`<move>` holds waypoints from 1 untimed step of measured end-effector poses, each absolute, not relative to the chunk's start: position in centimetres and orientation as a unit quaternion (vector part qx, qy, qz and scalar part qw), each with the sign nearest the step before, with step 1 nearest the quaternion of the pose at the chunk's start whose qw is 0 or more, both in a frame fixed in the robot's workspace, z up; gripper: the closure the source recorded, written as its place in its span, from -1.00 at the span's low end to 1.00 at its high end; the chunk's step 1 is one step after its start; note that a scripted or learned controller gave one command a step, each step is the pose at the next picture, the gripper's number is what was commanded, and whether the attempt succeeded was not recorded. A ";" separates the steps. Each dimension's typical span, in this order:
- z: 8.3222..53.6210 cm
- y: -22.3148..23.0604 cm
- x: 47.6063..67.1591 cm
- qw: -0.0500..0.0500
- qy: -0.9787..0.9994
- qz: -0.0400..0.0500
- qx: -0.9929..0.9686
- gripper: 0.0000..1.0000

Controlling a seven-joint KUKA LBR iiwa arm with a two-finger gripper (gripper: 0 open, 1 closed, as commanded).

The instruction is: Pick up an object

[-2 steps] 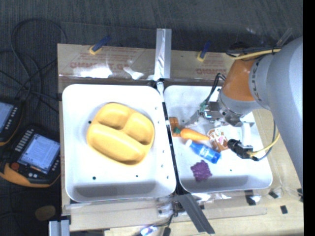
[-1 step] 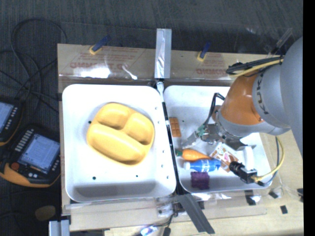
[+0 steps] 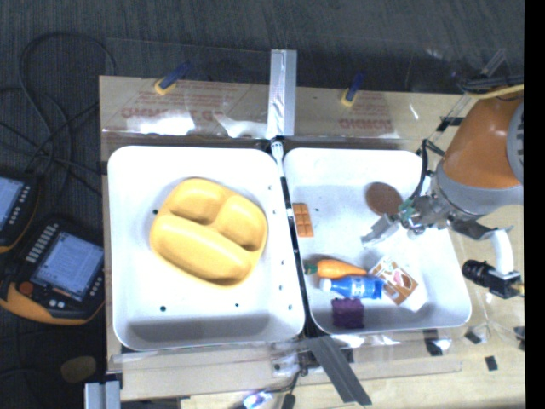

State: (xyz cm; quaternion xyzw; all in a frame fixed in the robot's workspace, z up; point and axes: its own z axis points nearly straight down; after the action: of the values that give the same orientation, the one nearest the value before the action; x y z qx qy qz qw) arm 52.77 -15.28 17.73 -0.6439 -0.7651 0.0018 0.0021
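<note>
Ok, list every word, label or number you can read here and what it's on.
None can be read.
Clear plastic sheet behind the bins: reddish print, too blurred.
Small carton: red and white markings, too small.
Blue bottle: label too small.
Handheld screens: display unreadable.

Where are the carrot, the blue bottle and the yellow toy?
carrot [image 3: 342, 268], camera view, middle of its orange body.
blue bottle [image 3: 358, 288], camera view, middle of its blue body.
yellow toy [image 3: 209, 229], camera view, centre of its top.
</note>
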 end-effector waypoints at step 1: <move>8.7 -17.9 48.8 -0.003 -0.792 -0.002 -0.611 -1.00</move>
State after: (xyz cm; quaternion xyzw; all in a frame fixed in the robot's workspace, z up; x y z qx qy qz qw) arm 48.76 -17.90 8.66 -0.6111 -0.7916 -0.0019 -0.0028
